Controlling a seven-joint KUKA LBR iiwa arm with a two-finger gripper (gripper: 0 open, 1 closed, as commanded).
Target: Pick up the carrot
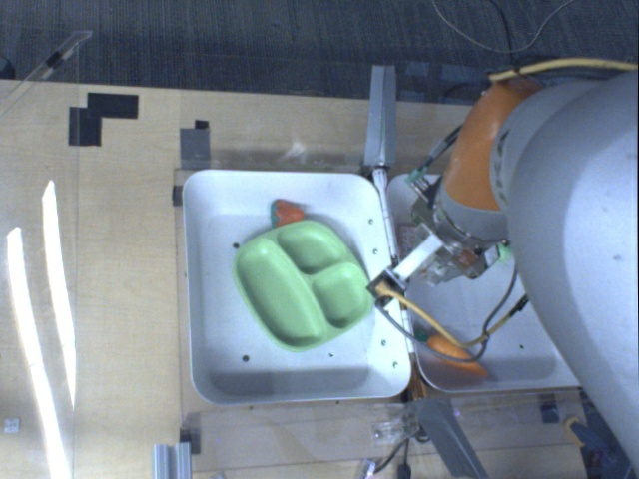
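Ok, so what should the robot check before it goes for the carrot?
1. Carrot in plain sight, lying in the right bin near its front wall: ok.
2. Gripper lined up over the carrot: not ok, it sits farther back.
3. Green plate out of the way, in the left bin: ok.
4. Rest of the right bin free of clutter: cannot tell, the arm covers it.
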